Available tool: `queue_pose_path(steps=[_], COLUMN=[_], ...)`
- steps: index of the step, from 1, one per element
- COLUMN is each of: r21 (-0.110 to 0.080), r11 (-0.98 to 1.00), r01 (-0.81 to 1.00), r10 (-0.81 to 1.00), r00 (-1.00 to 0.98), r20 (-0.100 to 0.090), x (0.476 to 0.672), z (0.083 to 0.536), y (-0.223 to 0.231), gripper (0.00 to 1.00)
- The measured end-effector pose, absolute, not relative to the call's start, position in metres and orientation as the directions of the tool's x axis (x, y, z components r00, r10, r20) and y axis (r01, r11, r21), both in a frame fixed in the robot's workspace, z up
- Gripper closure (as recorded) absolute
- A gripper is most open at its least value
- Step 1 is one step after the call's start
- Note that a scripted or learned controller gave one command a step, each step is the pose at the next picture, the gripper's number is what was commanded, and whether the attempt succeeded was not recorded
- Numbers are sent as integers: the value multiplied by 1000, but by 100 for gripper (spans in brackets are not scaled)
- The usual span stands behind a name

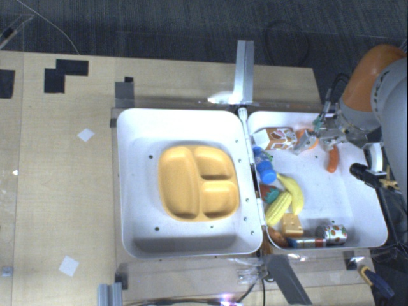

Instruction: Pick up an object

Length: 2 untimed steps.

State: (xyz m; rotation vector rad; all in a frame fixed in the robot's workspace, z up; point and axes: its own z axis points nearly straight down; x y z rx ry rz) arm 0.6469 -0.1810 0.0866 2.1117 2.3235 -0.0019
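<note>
Bench, right bin [366,234] | claw [317,134] grip unclear | banana [292,190], carrot [332,160], can [334,234] nearby | tray [196,182] left bin [134,190]

Table [57,190], two bins.
Left bin [134,171] and right bin [363,215] side by side, touching; black patches [64,74] at far left.

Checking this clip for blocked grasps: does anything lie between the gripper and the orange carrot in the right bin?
Nothing visible does. The gripper hangs over the right bin's far end, and the carrot lies just beside it on bare floor. The banana and can sit nearer the camera, apart from it.
</note>
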Motion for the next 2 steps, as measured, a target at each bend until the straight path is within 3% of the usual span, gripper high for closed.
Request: queue_pose_path(steps=[1, 2], r21=[-27, 5], r11=[187, 319], r01=[982, 948], r10=[982, 948], r00=[-187, -319], r20=[-3, -3], x=[662, 657], z=[86, 86], y=[-170, -158], gripper=[0, 0])
